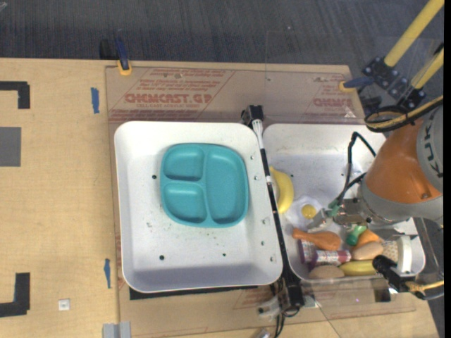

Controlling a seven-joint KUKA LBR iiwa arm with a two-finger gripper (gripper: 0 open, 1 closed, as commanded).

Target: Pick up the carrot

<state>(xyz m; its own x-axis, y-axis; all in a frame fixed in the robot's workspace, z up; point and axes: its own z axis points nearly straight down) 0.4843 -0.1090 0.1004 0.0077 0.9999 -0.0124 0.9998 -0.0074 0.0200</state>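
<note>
Two white bins sit side by side on the worktop (56, 189); the left bin (134, 210) holds a teal divided plate (204, 184). In the right bin (317, 153), the tool (343, 217) hangs low over a heap of toy food, just above the carrot (320, 239). I cannot tell how far open it is or whether it grips anything.

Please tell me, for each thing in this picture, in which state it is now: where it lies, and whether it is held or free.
Carrot: lying free in the right bin, among other toy food.
Teal plate: flat in the left bin, nothing on it.
Left bin: holds the teal plate.
Right bin: holds a pile of toy food at its near end.
Gripper: low over the pile.
</note>
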